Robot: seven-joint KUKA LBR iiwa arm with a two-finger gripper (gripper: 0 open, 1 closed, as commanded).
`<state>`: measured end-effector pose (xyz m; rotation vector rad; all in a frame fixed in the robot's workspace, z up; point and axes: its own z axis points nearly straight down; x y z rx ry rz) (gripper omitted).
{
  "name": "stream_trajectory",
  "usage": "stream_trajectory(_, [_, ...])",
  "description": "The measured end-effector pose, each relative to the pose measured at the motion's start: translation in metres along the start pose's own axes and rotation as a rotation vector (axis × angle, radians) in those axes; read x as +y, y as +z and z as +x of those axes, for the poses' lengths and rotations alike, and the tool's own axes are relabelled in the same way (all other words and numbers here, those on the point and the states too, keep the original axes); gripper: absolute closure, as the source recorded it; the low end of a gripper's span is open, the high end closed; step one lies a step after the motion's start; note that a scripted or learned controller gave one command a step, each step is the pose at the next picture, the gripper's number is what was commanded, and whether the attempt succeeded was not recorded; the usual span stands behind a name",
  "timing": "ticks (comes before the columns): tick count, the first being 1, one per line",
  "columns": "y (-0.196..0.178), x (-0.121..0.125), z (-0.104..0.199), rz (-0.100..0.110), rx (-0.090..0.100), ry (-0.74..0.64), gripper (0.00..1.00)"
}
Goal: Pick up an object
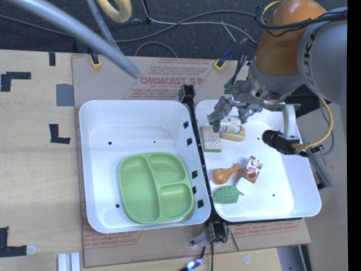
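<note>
The arm reached in from the right, wrist bent down over the far left of the right bin [304, 205]. The gripper [232, 114] hung with fingers apart, gripping nothing, just above a cream and yellow toy [233, 131]. Nearer lay a patterned block [211, 140], orange drumstick [225, 174], red-and-white carton [252, 170] and green piece [227, 194]; a green divided plate [155, 186] sat in the left bin [96, 151]

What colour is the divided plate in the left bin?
Light green, seen in the camera view: divided plate in the left bin.
</note>
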<state>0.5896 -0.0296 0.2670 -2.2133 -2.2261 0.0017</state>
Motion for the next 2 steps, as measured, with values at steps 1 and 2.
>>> stream_trajectory(1, [0.021, -0.019, 0.046, 0.002, 0.000, 0.000, 1.00])
stream_trajectory(2, [0.040, -0.039, 0.099, 0.003, 0.000, -0.001, 1.00])
